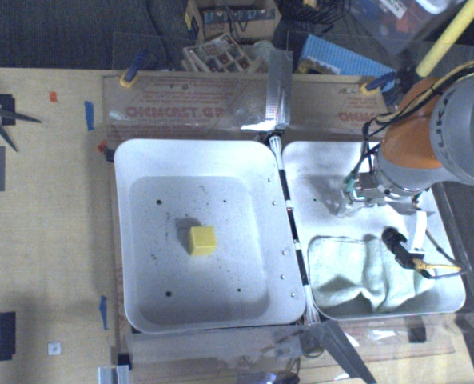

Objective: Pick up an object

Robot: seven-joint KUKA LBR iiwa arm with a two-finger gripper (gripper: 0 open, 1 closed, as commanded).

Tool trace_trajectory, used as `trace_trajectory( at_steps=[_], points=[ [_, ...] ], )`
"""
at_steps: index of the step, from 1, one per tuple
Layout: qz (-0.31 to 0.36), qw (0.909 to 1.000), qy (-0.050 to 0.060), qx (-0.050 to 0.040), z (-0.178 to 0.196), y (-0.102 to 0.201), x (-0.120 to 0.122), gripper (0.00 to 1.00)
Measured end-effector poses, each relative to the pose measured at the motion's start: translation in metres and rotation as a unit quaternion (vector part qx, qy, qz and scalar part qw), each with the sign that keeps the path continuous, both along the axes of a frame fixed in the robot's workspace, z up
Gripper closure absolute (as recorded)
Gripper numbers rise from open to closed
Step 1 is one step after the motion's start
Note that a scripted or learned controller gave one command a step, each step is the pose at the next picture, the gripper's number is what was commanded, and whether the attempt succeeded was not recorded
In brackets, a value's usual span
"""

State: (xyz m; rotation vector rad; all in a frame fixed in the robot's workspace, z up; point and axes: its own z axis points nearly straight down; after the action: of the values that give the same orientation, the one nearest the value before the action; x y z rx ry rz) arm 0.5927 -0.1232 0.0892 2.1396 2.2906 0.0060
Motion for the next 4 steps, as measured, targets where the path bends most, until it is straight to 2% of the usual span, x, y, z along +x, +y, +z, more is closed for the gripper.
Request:
trace_trajectory(
  at_steps=[1,2,3,4],
  points=[
    [-0.226,0.9741,0.003,0.0013,0.022,0.005,0.015,1.00],
    [-0.379,0.9256,0.003,0.0020,0.040,-0.016,0.067,1.00],
    [-0.492,0.8705,0.003,0.0035,-0.002,-0.024,0.051,1.00],
    [-0.593,0.8049,0.003,0.0028,0.049,0.004,0.064,1.00]
  ],
)
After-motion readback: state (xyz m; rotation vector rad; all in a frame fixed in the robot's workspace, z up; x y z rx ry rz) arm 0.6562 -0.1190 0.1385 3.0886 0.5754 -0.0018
